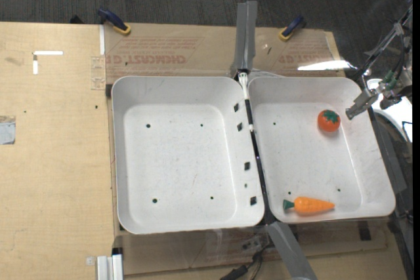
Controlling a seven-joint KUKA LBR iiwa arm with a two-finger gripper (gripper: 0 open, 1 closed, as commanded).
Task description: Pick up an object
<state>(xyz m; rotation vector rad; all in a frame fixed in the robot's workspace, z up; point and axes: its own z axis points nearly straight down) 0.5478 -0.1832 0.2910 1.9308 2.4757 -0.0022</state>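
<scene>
Camera view from above the desk: one toy tomato, orange-red with a green top, lies in the upper right part of the right bin, apart from the robot's hand, which hovers just beside it at about two o'clock, over the bin's right rim. Whether that hand is released or clenched cannot be told at this angle; nothing shows in its grasp. One toy carrot lies on its side along the same bin's lower wall, at about six o'clock from the tomato and well apart from it. Two shallow white bins sit side by side; the left bin adjoins the right. Two clamps hold the cardboard sheet at twelve o'clock.
</scene>
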